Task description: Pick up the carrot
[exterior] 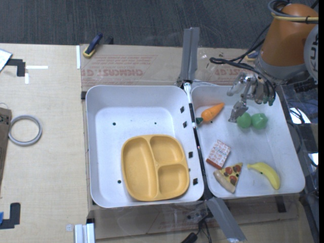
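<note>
An orange carrot (213, 112) with a green top lies in the right bin (283, 151), near its upper left corner, slanted. My gripper (242, 106) hangs over the back of that bin, to the right of the carrot and apart from it. Its metal fingers (237, 112) point down just left of a green pear-like toy (252, 121). Nothing shows between the fingers.
The right bin also holds a red-and-white cracker block (218, 154), a pizza slice (229, 176) and a banana (266, 173). A yellow divided plate (154, 166) sits in the left bin (101, 135). A tape roll (23, 129) lies on the bench at far left.
</note>
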{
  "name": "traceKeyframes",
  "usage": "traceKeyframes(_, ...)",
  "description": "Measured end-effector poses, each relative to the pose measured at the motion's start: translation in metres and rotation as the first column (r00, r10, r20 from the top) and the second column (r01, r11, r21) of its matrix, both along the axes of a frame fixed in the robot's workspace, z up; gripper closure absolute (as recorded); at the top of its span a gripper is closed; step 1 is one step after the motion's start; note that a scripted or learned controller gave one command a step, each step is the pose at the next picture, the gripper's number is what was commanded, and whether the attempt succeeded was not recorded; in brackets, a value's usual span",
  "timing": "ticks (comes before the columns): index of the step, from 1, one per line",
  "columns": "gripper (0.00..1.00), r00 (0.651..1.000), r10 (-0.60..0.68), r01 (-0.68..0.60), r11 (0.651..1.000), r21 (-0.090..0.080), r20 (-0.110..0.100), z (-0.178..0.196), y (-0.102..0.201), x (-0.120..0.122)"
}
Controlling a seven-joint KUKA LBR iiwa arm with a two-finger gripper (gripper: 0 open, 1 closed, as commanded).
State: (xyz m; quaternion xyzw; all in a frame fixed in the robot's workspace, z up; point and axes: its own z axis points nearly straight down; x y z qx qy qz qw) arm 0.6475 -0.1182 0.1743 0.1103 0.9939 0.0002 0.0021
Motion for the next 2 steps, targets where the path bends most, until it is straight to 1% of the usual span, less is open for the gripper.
traceKeyframes(1, 0.0, 0.998, -0.059, 0.059, 0.998, 0.001, 0.0, 0.032, -0.022, -0.032)
traceKeyframes(2, 0.0, 0.997, 0.083, -0.083, 0.997, 0.0, 0.001, 0.013, -0.02, -0.001)
